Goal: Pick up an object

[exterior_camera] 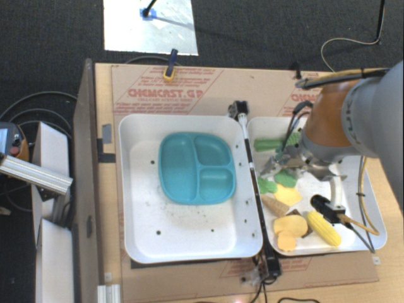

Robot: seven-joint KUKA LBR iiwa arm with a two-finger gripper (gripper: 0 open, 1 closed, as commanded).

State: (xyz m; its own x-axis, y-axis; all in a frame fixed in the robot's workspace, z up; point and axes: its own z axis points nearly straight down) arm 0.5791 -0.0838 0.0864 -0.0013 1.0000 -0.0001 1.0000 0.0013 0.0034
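The claw (278,165) hangs low over the right bin (372,197), close to that bin's left wall. Its metal tip is crowded by cables and the pieces beneath it, so I cannot tell whether it is open or closed.

Just below the claw in the view lies a green piece (287,179), touching it or very nearly so. A second green piece (267,185) lies just left of the first. Near the claw on its upper side lies a green bar (267,145).

Farther down from the claw, past the green pieces, is a yellow wedge (290,196), with a tan cone (273,204) beside it on the left. Lower still sits a yellow lump (291,224). An orange disc (286,242) touches it by the bin's near wall, and a corn cob (324,228) lies to their right.

Well left of the claw, across the wall between the two bins, the left bin (136,188) holds a teal plate (196,169) with three compartments, lying flat.
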